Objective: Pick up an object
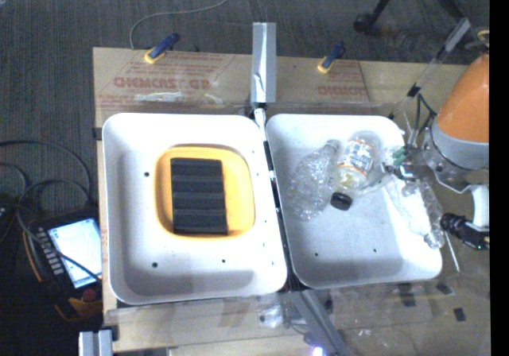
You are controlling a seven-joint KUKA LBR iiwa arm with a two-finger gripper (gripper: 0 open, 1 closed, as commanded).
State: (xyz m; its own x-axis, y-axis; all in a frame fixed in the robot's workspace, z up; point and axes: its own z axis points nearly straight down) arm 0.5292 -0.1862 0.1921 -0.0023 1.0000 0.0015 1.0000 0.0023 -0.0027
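While the pincer (404, 165) hovers, grip unclear, clear bottle (355, 162) lies slanted, black cap (340, 202) lower-left.

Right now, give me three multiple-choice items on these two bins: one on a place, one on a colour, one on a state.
1. Where does the yellow-rimmed rectangular tray with the black ridged insert lie?
A. left white bin
B. right white bin
C. on the cardboard

2. What colour is the small round cap on the right bin's floor?
A. white
B. black
C. blue

3. How is the clear plastic bottle with the printed label resting?
A. upright
B. on its side
C. hanging over the bin's rim

Answers: 1 A, the tray sits mid-floor in the left bin. 2 B, the cap is dark against the white floor. 3 B, its length runs along the floor.
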